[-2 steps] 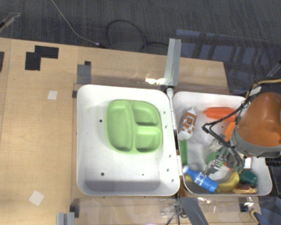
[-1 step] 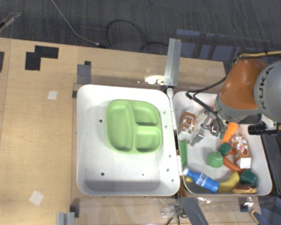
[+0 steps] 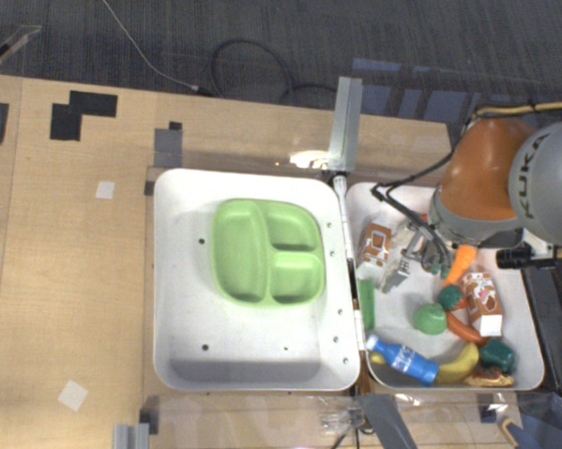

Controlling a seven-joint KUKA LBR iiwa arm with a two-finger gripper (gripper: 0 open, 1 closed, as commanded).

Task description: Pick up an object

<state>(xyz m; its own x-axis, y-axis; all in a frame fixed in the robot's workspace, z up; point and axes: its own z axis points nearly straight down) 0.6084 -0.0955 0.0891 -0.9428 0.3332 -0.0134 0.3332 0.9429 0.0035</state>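
Hand (image 3: pixel 412 263) over right bin (image 3: pixel 536 368) — grip state unclear, green cup (image 3: pixel 431 319) just below-right

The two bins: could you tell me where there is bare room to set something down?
Left bin: bare floor all around the green divided plate, widest along the near wall. Right bin: crowded around the blue bottle, banana and carrot, with the gripper overhead.

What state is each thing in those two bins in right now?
Green tray: flat in the left bin, right way up.
Blue bottle: on its side.
Banana: lying beside the bottle.
Carrot: lying by the gripper.
Gripper: low over the right bin, holding nothing visible.
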